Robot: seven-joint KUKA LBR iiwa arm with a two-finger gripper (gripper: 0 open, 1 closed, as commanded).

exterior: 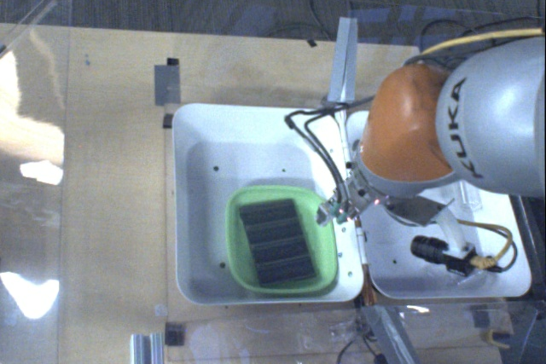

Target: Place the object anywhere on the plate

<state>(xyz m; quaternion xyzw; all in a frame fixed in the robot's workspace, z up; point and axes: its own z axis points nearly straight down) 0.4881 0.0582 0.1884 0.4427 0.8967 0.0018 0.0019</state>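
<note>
The arm sits nearest the lens, its grey and orange bulk covering most of the right bin and hiding the tool, so I cannot tell whether it grips anything. The wrist hangs over the wall shared by the two bins. The counter carries both. In the left bin lies the plate, green and square-edged, pushed toward the near right corner. A dark ribbed object rests flat on it, inside the rim; that is probably the task's object, though the view is too coarse to be sure. A small green-and-metal fitting under the wrist pokes out just beside the plate's right rim.

If the object is indeed down, the step calls for a straight lift of the wrist, no sideways drift, so nothing catches the plate's rim or drags the object off. The cables near the bin wall need clearance too.
</note>
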